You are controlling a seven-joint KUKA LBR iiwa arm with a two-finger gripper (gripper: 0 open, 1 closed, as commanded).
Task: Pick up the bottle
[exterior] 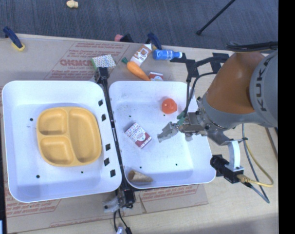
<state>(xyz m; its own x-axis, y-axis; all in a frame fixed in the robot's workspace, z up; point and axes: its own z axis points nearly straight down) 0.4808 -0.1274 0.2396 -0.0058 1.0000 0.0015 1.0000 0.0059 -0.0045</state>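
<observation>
Over the right bin [119, 130] hangs the end effector [166, 132], fingers apart, holding nothing; the bottle [166, 55] lies outside on the desk [220, 204]; reaching there seems next.

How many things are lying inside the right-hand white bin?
3: a red round object near the far side, a small patterned packet in the middle, and a brown piece at the near edge. The arm may hide more.
</observation>
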